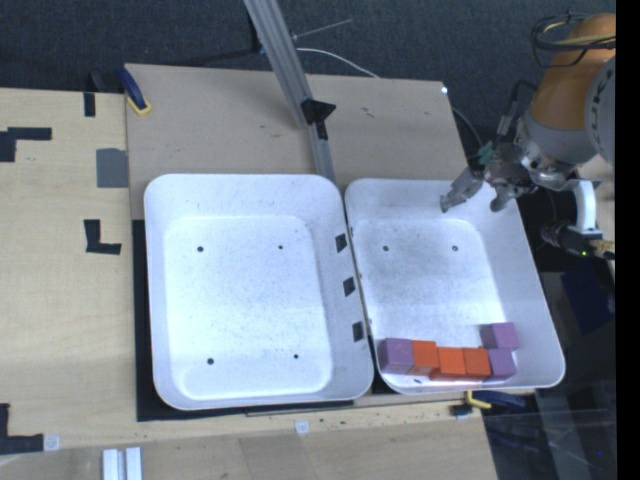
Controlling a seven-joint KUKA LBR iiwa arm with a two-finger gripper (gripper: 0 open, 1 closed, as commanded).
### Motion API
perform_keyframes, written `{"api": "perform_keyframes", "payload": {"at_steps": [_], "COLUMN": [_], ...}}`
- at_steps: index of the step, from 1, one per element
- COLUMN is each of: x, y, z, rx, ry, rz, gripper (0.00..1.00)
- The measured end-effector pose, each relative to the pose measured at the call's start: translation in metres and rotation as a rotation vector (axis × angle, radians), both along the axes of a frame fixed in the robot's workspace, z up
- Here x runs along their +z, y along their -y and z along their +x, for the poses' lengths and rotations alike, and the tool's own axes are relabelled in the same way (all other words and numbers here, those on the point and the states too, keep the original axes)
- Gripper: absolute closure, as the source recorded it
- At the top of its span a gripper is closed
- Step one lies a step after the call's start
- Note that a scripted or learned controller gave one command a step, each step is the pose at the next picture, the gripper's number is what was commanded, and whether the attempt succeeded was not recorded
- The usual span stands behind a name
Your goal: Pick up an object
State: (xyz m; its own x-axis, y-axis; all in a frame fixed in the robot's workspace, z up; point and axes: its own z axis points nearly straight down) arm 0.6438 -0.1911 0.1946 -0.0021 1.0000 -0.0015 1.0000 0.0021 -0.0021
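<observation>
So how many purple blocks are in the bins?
3, all in the right bin along its near edge: one left of the orange blocks, two stacked-looking right of them. More may be hidden.

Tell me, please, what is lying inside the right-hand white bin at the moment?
Inside the right bin, purple blocks and orange blocks are packed along its near wall. The gripper hangs above the far edge. Whether anything lies beneath the blocks cannot be seen.
</observation>
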Motion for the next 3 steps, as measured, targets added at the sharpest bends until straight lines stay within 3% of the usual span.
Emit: {"api": "perform_keyframes", "payload": {"at_steps": [1, 2, 3], "x": [-0.009, 0.056, 0.058], "y": [-0.078, -0.104, -0.105], "z": [-0.005, -0.050, -0.100], "rx": [0.005, 0.002, -0.003], "ry": [-0.001, 0.006, -0.002], "rz": [0.003, 0.003, 0.002], "gripper": [0.00, 0.00, 0.00]}}
